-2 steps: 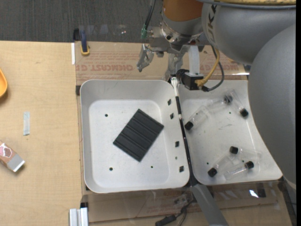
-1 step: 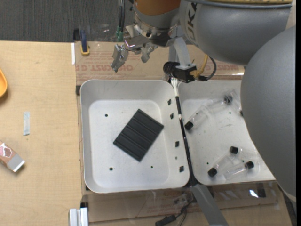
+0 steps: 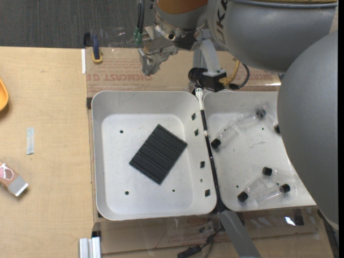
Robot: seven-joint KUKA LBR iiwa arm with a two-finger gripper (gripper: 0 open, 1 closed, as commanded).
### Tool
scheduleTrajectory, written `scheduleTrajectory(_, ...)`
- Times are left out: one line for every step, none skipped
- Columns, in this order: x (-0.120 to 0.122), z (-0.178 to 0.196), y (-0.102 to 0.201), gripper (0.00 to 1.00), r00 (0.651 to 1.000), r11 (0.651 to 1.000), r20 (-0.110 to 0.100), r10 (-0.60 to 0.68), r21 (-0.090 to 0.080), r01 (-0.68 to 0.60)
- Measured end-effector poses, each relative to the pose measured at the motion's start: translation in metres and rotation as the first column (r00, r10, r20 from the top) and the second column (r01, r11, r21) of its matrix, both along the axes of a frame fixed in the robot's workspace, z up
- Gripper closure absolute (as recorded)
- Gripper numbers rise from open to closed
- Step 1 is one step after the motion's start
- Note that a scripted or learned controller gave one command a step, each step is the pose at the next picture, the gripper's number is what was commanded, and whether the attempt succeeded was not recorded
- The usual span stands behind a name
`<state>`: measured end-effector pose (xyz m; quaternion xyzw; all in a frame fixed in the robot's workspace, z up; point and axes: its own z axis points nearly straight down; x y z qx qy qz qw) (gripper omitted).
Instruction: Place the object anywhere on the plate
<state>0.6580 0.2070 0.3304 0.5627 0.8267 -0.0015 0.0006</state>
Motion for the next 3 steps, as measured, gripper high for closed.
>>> scheduleTrajectory(0.0,0.0,-0.0001,0.0,1.0,1.0,0.0,0.0,0.0,0.0)
scheduleTrajectory(0.0007,0.008,-0.0008,1.0,1.0,1.0,-0.001,-0.001,-0.001,0.001)
scheduleTrajectory(0.0007,0.0079,-0.0009,0.0,1.0,1.0,-0.001,-0.001,-0.001,0.001)
